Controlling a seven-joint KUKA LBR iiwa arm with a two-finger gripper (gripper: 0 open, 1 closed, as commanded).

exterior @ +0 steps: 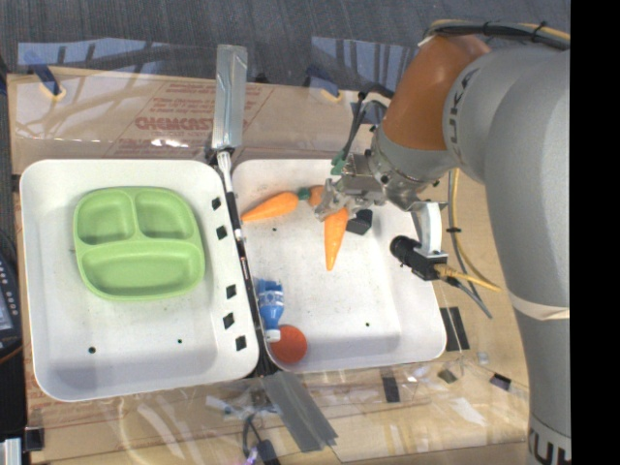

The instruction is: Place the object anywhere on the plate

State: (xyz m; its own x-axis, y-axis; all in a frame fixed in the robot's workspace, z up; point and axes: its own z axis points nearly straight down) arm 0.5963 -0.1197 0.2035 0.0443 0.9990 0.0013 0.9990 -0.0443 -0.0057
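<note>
**Carrot hanging at the gripper above the right bin**

The gripper [341, 201] is seen over the upper middle of the right bin [387, 327], reached in from the right of the frame by the grey arm [513, 143] with its orange band. An orange carrot [334, 240] hangs from it, tip pointing down toward the bin floor, its top lodged between the fingers, which appear clamped on it. A second carrot [271, 206] is laid on the bin floor just to the left, slanted, near the divider between the bins. In the lower left corner of the right bin, a blue and white object [270, 303] is seen, and just below it an orange-red ball [288, 344]. The green plate [139, 240], divided into three compartments, is set in the left bin [58, 356], in the left half of the frame, well apart from the held carrot. Both bins are carried by the counter [126, 114], which is covered with cardboard.
</note>
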